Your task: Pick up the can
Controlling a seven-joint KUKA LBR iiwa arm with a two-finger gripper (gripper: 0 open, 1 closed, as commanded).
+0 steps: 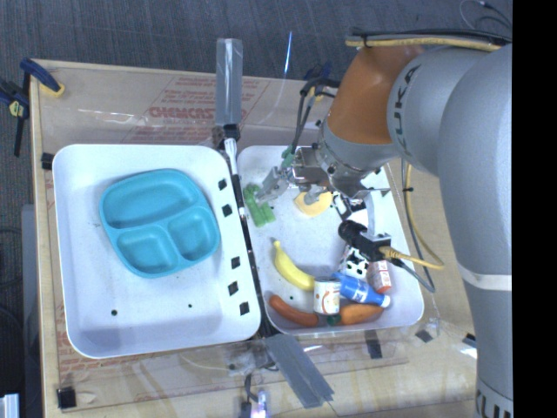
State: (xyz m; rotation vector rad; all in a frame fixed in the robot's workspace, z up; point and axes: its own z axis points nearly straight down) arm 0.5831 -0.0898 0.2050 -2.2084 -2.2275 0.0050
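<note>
The can [327,298], small and white with a red-orange label, stands near the front wall of the right bin [409,259], between a banana and a blue bottle. My gripper [277,181] hangs over the back left part of that bin, well behind the can and apart from it. It sits just above and right of a green object [258,205]. The grey wrist and orange band rise behind it to the right.
Around the can lie a banana [291,268], a blue bottle [362,291], a sausage [291,312], a carrot [359,314] and a small red-labelled container [379,276]. A yellow piece [312,203] lies under the wrist. The left bin [78,259] holds a blue divided plate [158,220].
</note>
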